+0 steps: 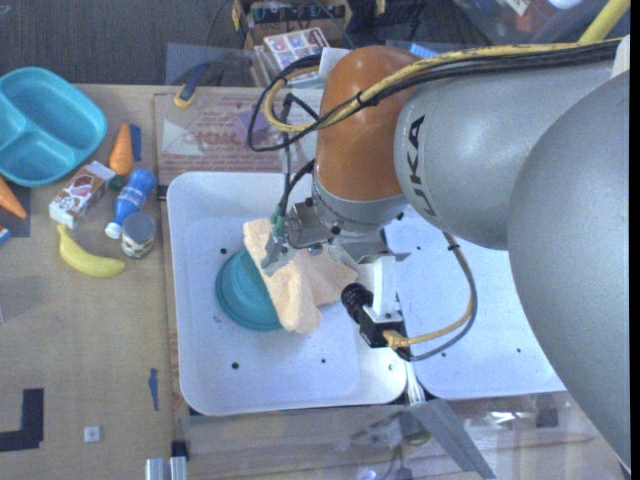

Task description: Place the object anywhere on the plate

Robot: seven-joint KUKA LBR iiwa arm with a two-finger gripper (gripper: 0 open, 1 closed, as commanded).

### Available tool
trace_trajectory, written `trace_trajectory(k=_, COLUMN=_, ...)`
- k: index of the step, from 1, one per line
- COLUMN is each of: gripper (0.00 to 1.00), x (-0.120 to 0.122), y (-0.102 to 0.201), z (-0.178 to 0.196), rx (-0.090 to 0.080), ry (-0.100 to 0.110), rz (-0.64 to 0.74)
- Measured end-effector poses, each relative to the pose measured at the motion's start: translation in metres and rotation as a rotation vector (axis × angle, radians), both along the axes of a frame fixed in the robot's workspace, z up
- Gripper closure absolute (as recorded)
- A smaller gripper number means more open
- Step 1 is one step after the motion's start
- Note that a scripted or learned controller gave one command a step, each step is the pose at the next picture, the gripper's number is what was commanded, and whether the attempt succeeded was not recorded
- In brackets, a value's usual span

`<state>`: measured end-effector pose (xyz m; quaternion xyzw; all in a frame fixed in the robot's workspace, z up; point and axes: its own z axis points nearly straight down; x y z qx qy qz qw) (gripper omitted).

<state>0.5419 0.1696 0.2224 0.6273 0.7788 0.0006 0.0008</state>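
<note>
1. Now gripper (283, 236) sits low over the left bin (200, 368); can't tell its state.
2. Yellow cloth (296, 293) lies in that bin, draped over the blue plate's (240, 293) right edge.
3. Banana (88, 258) on desk (80, 368), left of the bin.

The wooden table (80, 368) carries two white bins (270, 383) side by side. Left of them lie a blue dish (45, 123), carrot (122, 149), banana (88, 258), bottle (132, 200) and can (139, 235).

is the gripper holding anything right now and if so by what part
Cannot be told. The gripper sits at the top edge of the yellow cloth, which lies partly over the blue plate, but the arm hides any grip.
</note>
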Motion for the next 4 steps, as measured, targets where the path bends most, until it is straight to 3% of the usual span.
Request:
trace_trajectory(k=2, gripper=0.00, x=0.000, y=0.000, z=0.000, rx=0.000, ry=0.000, rz=0.000)
trace_trajectory(k=3, gripper=0.00, x=0.010, y=-0.003, z=0.213, rx=-0.001, ry=0.001, rz=-0.257)
trace_trajectory(k=4, gripper=1.00, x=0.010, y=0.000, z=0.223, rx=-0.001, ry=0.000, rz=-0.249)
